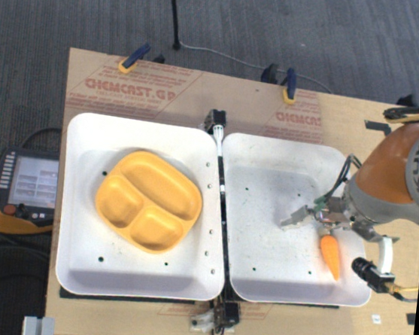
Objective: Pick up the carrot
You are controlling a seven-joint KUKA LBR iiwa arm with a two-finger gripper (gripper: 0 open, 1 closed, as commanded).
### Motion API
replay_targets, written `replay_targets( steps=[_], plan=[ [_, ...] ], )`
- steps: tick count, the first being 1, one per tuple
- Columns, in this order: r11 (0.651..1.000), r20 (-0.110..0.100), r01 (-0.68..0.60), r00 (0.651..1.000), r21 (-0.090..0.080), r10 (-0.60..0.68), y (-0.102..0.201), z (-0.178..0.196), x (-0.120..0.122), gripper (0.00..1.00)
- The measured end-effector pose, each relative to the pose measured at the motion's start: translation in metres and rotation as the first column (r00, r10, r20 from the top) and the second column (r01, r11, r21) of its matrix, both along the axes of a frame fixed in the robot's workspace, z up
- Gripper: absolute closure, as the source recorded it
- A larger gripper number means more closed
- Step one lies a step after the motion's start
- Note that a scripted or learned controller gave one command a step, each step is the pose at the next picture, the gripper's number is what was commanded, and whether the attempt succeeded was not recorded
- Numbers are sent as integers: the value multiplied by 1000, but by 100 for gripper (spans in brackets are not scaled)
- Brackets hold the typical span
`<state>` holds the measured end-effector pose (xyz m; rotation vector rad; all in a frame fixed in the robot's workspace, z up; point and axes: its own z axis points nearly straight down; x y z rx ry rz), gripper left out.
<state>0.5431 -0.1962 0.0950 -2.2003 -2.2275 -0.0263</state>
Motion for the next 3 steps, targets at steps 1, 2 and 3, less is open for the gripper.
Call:
replay_targets(
  steps=[1,2,3],
  plan=[
    [1000,4,-6,1000,8,6,-7,1,-30,0],
    [1000,16,-11,1000,7,11,-8,0,-36,0],
    [1000,29,-17,999,5,17,-9,0,-41,0]
  ],
)
